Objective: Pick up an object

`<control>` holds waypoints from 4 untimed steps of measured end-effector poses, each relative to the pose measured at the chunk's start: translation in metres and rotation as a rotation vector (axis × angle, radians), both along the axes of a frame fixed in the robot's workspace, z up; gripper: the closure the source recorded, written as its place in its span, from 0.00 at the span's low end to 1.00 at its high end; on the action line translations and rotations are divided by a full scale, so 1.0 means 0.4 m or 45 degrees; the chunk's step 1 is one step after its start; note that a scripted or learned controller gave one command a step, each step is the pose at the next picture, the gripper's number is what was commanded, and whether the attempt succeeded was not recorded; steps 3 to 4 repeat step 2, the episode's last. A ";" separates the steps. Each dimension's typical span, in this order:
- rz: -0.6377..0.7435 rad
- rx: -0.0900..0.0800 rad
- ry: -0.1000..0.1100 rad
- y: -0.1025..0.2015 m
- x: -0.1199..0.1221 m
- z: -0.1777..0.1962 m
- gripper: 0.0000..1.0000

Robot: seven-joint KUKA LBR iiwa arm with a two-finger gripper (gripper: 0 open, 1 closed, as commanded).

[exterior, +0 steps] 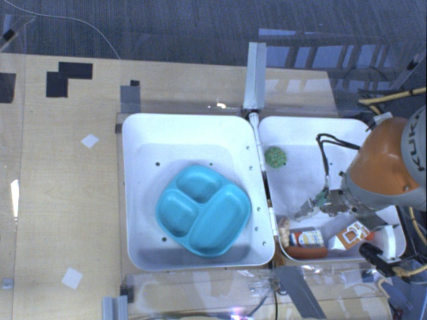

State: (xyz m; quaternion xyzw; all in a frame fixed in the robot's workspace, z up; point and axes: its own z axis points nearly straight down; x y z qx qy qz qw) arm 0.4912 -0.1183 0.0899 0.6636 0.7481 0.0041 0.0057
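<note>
Gripper (313, 206): we see it low in the right bin (293, 135); we cannot tell its state.
Blue plate (203, 210): left bin (143, 179).
Green ball (275, 156): at eleven o'clock from it.

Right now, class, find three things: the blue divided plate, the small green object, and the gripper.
blue divided plate (203, 210): camera view, on the ridge where its compartments meet.
small green object (275, 156): camera view, on the middle of its top.
gripper (308, 210): camera view, at its fingertips.
</note>
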 end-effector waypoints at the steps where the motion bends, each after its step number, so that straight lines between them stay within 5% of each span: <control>1: 0.000 0.000 0.000 0.000 0.000 0.000 0.00; 2: 0.101 0.000 0.011 -0.041 0.000 0.185 0.00; 4: 0.101 0.000 0.011 -0.041 0.000 0.185 0.00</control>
